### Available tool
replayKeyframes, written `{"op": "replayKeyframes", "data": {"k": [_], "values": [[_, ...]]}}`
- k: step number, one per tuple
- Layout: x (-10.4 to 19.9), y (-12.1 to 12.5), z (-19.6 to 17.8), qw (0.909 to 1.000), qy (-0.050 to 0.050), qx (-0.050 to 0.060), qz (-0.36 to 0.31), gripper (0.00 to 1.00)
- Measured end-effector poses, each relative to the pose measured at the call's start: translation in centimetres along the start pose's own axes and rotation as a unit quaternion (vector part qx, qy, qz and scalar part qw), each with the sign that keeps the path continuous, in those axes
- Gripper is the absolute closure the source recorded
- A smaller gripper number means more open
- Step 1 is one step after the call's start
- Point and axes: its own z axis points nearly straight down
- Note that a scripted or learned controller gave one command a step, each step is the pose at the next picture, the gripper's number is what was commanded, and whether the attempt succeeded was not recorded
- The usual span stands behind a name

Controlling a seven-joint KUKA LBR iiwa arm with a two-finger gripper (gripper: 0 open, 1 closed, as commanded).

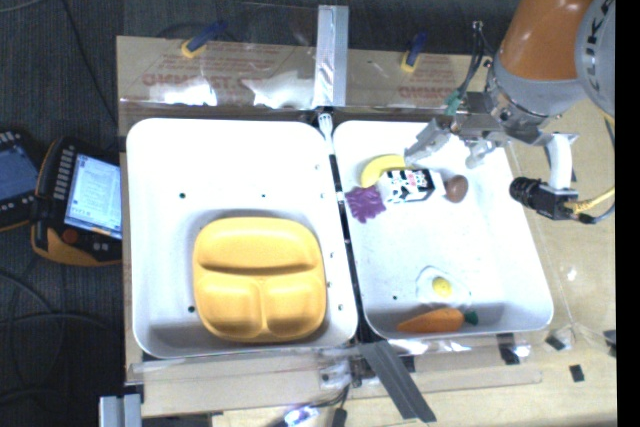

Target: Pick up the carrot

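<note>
I see my claw (448, 143) spread wide, holding nothing, above the right bin (520, 255); the carrot (432, 320) lies by its near wall.

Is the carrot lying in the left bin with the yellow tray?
No, the carrot lies at the near edge of the right bin, while the yellow tray sits in the left bin.
</note>
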Motion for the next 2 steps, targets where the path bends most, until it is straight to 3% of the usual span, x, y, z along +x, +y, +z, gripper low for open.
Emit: {"op": "replayKeyframes", "data": {"k": [1, 2], "values": [[-0.2, -7.1, -2.5, 0.9988, -0.001, -0.001, -0.048, 0.0], [-1.5, -10.8, 6.5, 0.9981, 0.001, 0.0, -0.062, 0.0]]}}
